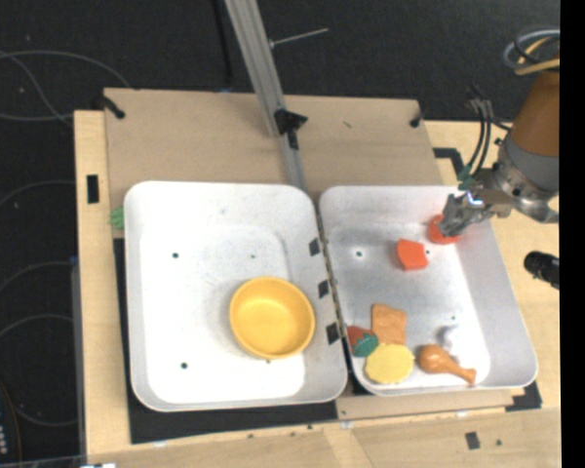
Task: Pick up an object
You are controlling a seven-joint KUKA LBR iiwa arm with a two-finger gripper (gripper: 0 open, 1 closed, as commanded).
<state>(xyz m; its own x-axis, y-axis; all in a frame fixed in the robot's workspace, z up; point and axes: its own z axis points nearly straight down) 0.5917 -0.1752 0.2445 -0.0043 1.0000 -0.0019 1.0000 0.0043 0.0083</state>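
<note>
My gripper (457, 214) hangs over the far right part of the right bin (487, 291). A small red object (438, 231) lies right at its tip, partly hidden by it; whether it is held cannot be made out. An orange-red block (411, 253) sits just left of and below the gripper, apart from it. Near the bin's front edge lie an orange slab (389, 323), a yellow round piece (389, 363), an orange drumstick-shaped toy (445, 362) and a small green and red piece (361, 340).
The left bin (175, 232) holds a yellow bowl (271, 317) near its front right. A grey metal post (258, 57) rises behind the seam between the bins. The arm's orange band (538, 120) stands beyond the right bin's far corner.
</note>
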